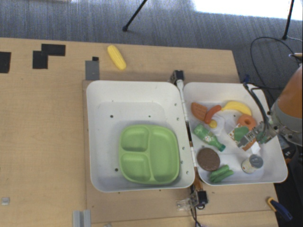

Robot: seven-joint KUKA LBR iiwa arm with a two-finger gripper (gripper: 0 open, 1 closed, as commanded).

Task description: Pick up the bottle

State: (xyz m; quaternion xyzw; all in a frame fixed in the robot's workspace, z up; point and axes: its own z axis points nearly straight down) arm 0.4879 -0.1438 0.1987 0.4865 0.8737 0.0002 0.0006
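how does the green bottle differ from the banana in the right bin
The bottle is green with a white label; the banana is plain yellow. The bottle is straight and lies at a slant near the bin's left wall; the banana is curved and lies near the far wall. The bottle sits beside the brown disc; the banana sits just above the orange ring. Both lie flat in the right bin.

One camera hangs high above the table (42,141), tilted down at both bins (94,126), floor visible beyond the far edge.
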